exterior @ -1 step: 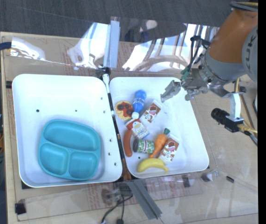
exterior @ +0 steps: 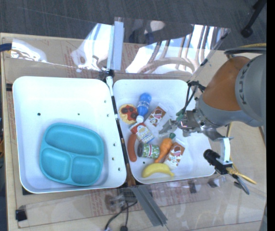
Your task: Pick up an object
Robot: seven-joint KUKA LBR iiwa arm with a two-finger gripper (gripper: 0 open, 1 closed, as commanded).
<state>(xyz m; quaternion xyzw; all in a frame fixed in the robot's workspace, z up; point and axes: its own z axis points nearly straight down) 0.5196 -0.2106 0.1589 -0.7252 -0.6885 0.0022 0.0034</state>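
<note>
Camera view, looking down on the surface (exterior: 55, 69): two white bins sit side by side. The left bin (exterior: 55, 88) holds a turquoise divided tray (exterior: 72, 153), lying flat toward its near side.

The right bin (exterior: 149, 82) is the busy one, a heap of toy groceries crowded into its left and middle. A blue bottle (exterior: 144, 103) lies near the top of the heap, with a round pizza-like piece (exterior: 127, 112) just to its left. A white and red packet (exterior: 156, 115) sits below the bottle, and a second small packet (exterior: 143, 131) lies just below and left of that one. A reddish sausage (exterior: 132, 147) runs along the bin's left wall. Beside it are a green can (exterior: 150, 151) on its side and an orange carrot (exterior: 164, 149), tilted, touching the can. A small carton (exterior: 176, 155) lies right of the carrot, and a yellow banana (exterior: 157, 170) lies nearest the front wall.

The arm reaches in from the right, and its claw (exterior: 171, 125) hangs over the right bin, just beside the first packet and above the carrot's leafy end. From here I cannot tell whether the claw is apart or together, and nothing is visibly held in it.
</note>
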